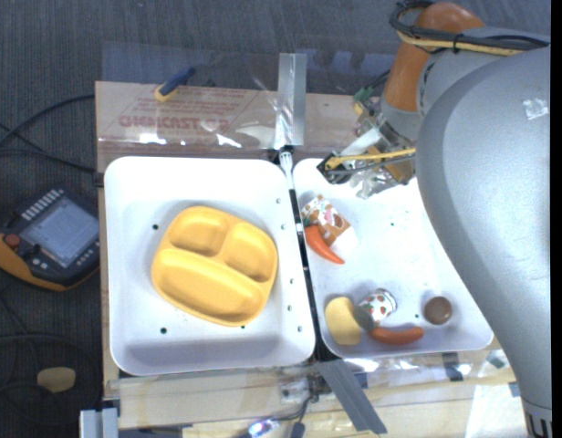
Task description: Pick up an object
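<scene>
The grey arm (486, 199) overhung the right bin (404, 245); the yellow divided tray (215, 263) lay in the left bin (135, 245). No pick appeared made. The gripper (372, 167) hovered at the far end, finger state indeterminable. Small toy foods, including an orange carrot (324, 245), lay untouched nearer the camera.

Dark grey carpet floor (44, 44); black cables (26, 126); teach pendant (48, 235) lying left of bench.

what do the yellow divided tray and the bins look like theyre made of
The yellow divided tray looks like moulded plastic, semi-gloss: soft highlights on rounded compartment ridges. The two white bins also look like plastic, smooth and slightly shiny with rounded corners, though coated metal cannot be ruled out.
</scene>
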`<state>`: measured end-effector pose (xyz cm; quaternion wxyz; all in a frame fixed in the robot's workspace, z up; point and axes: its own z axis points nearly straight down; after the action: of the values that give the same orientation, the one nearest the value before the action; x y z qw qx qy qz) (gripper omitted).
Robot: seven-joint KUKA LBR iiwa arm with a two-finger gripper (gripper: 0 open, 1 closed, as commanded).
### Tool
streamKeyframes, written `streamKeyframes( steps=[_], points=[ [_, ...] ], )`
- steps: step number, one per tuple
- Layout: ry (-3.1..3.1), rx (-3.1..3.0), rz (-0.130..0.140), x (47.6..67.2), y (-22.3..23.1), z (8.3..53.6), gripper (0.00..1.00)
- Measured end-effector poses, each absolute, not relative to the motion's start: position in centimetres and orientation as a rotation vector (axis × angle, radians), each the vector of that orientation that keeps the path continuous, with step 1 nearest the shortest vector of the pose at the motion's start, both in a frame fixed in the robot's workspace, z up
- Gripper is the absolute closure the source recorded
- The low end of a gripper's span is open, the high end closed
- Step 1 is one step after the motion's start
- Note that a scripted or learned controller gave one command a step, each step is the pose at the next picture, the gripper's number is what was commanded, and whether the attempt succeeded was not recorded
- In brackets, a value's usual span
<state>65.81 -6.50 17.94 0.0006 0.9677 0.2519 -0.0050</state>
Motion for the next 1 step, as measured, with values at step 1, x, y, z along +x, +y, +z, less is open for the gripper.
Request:
streamKeyframes(
  steps=[1],
  points=[
    [0.455, 3.112, -0.015, 65.58, -5.49, 17.85, 1.0]
  ],
)
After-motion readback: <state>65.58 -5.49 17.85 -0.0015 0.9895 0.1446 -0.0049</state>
